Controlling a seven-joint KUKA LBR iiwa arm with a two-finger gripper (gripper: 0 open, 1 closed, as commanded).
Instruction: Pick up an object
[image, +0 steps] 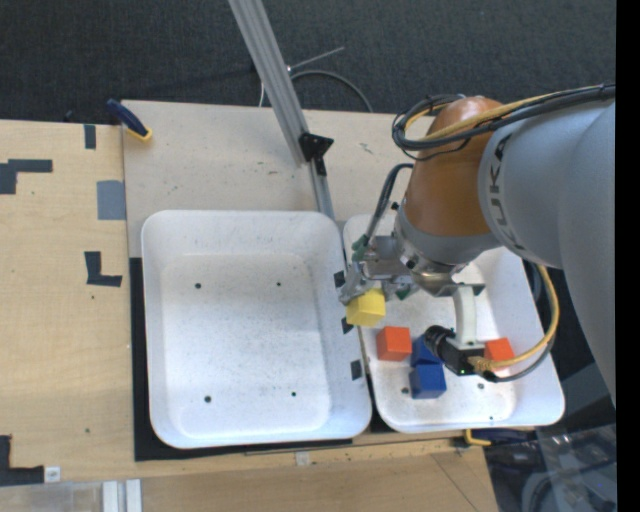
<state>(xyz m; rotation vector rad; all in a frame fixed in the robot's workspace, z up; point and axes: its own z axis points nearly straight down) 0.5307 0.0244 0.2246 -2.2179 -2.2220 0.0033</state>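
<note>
Gripper sits over the right bin's left edge — fingers look closed on the yellow block (contact partly hidden). Judgement: lift straight up, slowly, clear of the bin walls. Block is small, bright yellow, roughly cubic, tilted, near an orange block.

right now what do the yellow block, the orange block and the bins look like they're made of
Yellow block: probably foam or matte plastic; flat, even colour with no glare, slightly rounded edges.
Orange block: likely the same, matte and uniform with no shine.
Left bin and right bin: look like moulded white plastic; smooth rounded rims, faint sheen, dark speckling on the floor.
</note>
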